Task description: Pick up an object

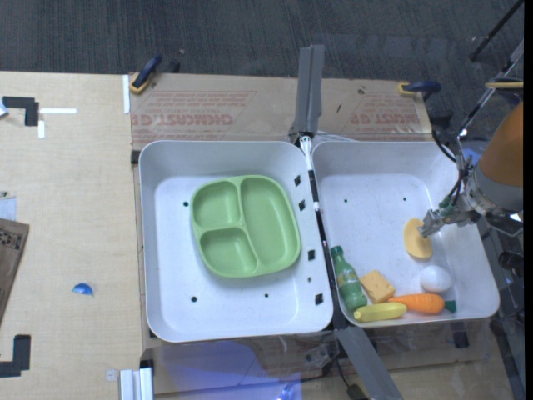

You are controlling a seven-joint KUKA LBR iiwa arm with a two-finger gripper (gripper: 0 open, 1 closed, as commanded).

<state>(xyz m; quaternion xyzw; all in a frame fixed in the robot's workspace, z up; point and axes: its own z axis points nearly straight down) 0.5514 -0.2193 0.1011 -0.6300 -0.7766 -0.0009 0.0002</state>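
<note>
My gripper [430, 225] reaches in from the right and hangs over the right bin [375, 190], its tips right at the upper edge of a pale yellow round slice [415, 240]. Whether the tips touch the slice I cannot tell. Along the bin's front lie a white egg [435, 279], an orange carrot [419, 304], a yellow banana [381, 312], a tan cracker-like block [377, 286] and a green bottle [347, 278]. The left bin [166, 307] holds a green divided plate [246, 225].
A grey divider post [309, 90] stands behind the seam between the bins. Cardboard [216, 107] lies behind them. The wooden bench [67, 223] extends to the left with small blue and black items. The far half of the right bin is bare white floor.
</note>
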